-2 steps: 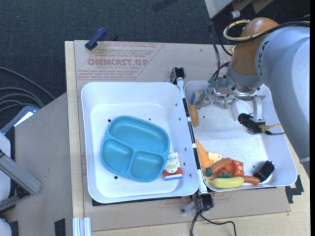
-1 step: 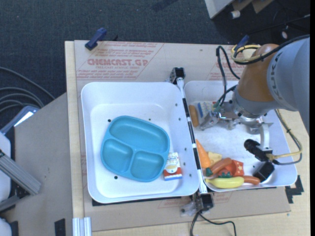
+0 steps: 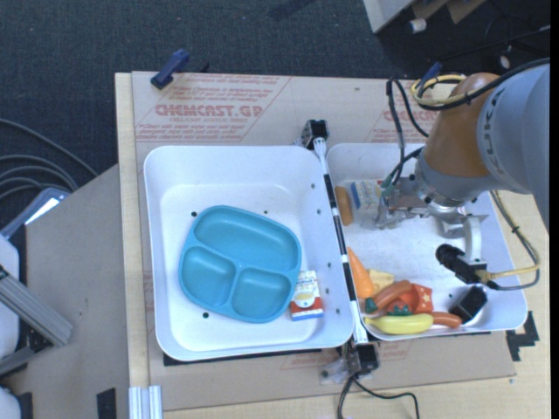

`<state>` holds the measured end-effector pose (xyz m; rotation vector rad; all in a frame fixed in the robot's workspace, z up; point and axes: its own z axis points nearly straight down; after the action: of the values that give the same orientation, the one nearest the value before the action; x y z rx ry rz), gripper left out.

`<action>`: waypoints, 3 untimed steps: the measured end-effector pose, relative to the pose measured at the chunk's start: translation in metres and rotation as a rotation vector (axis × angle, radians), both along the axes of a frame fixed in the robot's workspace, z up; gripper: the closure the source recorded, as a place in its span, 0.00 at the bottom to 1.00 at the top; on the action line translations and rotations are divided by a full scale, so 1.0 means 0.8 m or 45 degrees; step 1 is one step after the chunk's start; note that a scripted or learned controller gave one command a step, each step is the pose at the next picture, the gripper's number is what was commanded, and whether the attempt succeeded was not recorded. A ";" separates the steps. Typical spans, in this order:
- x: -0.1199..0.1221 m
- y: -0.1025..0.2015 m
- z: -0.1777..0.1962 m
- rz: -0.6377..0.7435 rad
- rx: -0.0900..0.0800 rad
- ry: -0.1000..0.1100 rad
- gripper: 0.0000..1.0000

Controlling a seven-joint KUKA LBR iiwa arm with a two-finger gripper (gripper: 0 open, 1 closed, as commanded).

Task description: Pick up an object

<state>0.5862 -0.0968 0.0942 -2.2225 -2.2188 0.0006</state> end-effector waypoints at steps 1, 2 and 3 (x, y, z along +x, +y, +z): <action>-0.107 0.068 0.113 0.003 0.002 0.002 1.00; -0.078 -0.062 0.229 0.002 -0.003 -0.003 1.00; -0.078 -0.061 0.229 0.002 -0.002 -0.002 0.00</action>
<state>0.5240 -0.1458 0.2772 -2.2218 -2.2220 0.0006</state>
